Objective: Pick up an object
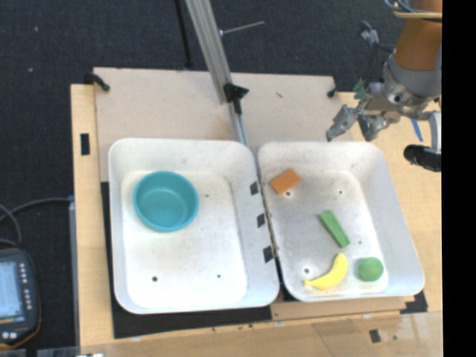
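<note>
Two shallow white bins sit side by side on a wooden bench, seen from above at a slant. The robot's gripper [355, 123] hangs above the far rim of the right bin [398, 199], at about one o'clock from that bin's middle, with its two fingers spread apart and nothing between them.

To do this step well, it would make sense to choose a piece with clear space around it, such as the orange block [285, 181] at eleven o'clock in the right bin (the nearest piece to the gripper), then come straight down with the fingers astride it before closing.

Counted: one orange block, one green stick [334, 228] near the centre, one yellow banana [329, 274] at six o'clock, one green ball [370, 268] at five o'clock, just beside the banana. The left bin [223, 274] holds one teal bowl [166, 201] at ten o'clock.
</note>
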Motion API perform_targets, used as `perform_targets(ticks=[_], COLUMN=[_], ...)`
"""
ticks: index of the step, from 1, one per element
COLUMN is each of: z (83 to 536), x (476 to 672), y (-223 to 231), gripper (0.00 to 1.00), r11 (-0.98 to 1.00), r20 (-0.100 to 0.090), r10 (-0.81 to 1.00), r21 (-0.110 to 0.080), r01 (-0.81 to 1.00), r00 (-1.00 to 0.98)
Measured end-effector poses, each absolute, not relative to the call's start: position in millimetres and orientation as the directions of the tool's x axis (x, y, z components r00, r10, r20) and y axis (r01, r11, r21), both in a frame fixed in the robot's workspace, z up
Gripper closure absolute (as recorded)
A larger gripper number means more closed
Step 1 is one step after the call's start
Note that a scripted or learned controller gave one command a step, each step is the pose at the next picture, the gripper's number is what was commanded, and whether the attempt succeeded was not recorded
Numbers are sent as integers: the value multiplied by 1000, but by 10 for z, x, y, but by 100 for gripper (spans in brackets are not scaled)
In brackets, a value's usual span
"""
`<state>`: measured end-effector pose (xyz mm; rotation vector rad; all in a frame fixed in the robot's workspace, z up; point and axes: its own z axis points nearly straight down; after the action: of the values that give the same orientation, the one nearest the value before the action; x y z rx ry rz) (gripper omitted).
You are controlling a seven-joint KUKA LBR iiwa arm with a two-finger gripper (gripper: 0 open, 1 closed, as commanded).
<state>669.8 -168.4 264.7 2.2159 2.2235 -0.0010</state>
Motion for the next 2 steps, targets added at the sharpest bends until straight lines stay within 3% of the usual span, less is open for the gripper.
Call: perform_targets(ticks=[1, 2], z=[2648, 2059], x=[6696, 6730], y=[-1689, -1729], gripper=[0, 0], r11=[4, 1], r20=[-4, -3], r10=[1000, 1000], r21=[1, -1], r01=[1000, 1000], r00=[-4, -1])
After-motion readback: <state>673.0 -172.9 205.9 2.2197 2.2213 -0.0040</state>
